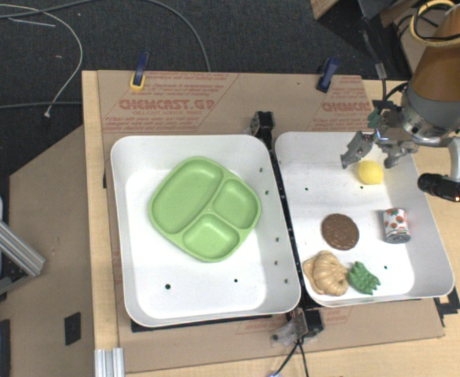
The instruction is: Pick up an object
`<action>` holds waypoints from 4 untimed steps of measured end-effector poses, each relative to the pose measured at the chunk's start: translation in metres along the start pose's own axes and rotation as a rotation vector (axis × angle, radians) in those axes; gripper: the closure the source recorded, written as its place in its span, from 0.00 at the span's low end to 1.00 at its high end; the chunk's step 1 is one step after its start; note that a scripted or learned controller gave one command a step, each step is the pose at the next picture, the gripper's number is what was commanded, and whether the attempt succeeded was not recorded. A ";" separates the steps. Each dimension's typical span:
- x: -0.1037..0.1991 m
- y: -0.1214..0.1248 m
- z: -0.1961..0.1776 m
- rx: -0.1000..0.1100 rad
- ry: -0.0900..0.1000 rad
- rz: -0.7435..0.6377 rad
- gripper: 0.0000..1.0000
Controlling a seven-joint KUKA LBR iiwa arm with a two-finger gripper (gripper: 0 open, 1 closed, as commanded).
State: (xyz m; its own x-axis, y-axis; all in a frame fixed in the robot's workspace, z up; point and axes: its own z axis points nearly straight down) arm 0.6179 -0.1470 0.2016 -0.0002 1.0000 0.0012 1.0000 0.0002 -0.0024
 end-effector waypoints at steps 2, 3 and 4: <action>0.002 0.002 0.059 0.000 0.000 0.000 0.00; 0.002 0.002 0.110 0.001 0.000 0.000 0.00; 0.002 0.003 0.097 -0.003 0.000 0.000 1.00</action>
